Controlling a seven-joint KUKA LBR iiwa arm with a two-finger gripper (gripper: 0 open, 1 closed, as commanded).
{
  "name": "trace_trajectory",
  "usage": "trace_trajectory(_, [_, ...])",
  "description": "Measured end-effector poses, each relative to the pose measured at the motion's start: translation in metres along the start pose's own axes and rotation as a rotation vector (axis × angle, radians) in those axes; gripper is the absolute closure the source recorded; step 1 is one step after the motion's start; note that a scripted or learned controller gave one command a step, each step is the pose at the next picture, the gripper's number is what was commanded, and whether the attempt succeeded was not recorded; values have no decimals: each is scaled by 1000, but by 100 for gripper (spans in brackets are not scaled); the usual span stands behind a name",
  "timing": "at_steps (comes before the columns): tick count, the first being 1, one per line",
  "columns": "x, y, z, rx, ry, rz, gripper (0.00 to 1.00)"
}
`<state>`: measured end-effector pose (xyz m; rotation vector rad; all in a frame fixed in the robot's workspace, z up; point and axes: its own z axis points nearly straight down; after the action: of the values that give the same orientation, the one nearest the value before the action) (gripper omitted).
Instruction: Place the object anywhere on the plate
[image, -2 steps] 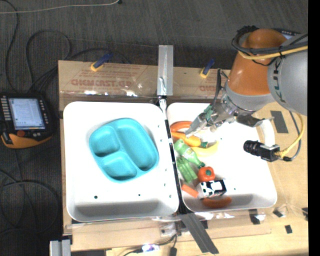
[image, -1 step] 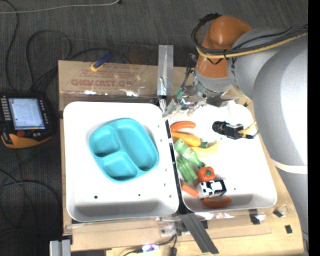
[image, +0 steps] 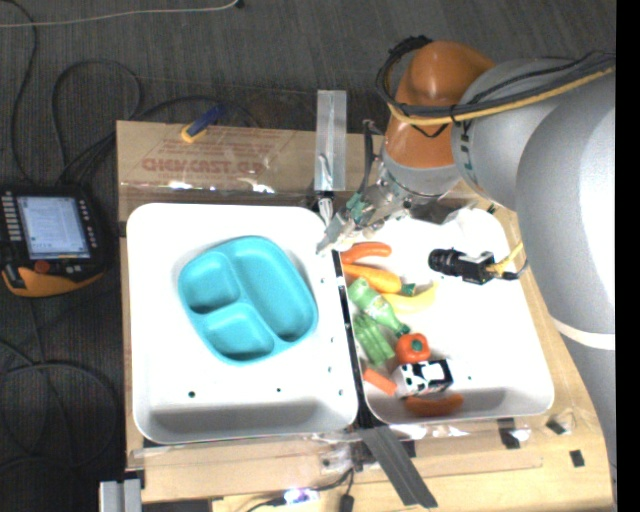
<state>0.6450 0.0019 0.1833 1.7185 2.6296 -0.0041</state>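
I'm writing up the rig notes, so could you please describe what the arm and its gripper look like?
The arm is bulky, smooth and grey, with a rounded orange band above the wrist. Dark and yellow cables run along it. The gripper is small, metallic and grey.

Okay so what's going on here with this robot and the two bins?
The arm's gripper is down at the far edge of the right bin, just above a heap of toy food. The blue plate, in the left bin, has nothing on it yet, so the placing has yet to happen.
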Motion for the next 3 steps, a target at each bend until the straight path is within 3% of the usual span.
trace_trajectory(1, [43,-15,0,-2,2,-262,100])
trace_trajectory(2, [74,-55,0,-2,2,-536,100])
trace_trajectory(3, [102,6,0,-4,1,-759,100])
